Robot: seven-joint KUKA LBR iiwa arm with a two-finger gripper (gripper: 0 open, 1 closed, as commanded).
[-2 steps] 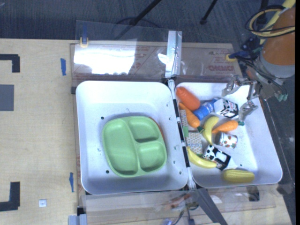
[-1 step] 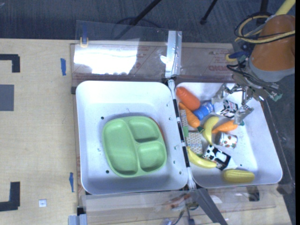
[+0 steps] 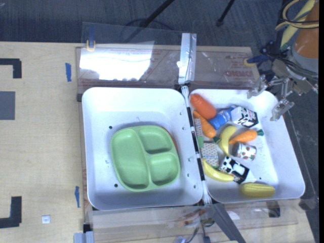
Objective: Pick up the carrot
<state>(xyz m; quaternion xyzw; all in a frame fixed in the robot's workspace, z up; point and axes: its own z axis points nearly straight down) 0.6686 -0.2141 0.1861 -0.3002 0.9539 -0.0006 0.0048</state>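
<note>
The carrot [image 3: 245,135], orange with a small green tip, lies across a banana [image 3: 226,137] in the middle of the right bin [image 3: 291,171]. My gripper [image 3: 268,99] hovers over that bin's far right corner, up and to the right of the carrot and apart from it. Its two fingers are spread open with nothing between them.
Around the carrot the right bin holds a larger orange vegetable [image 3: 202,106], a blue item [image 3: 220,120], black-and-white cow-patterned pieces [image 3: 246,117], a second banana [image 3: 216,172] and a yellow-green piece [image 3: 257,189]. The left bin [image 3: 101,105] carries a green divided plate [image 3: 146,157].
</note>
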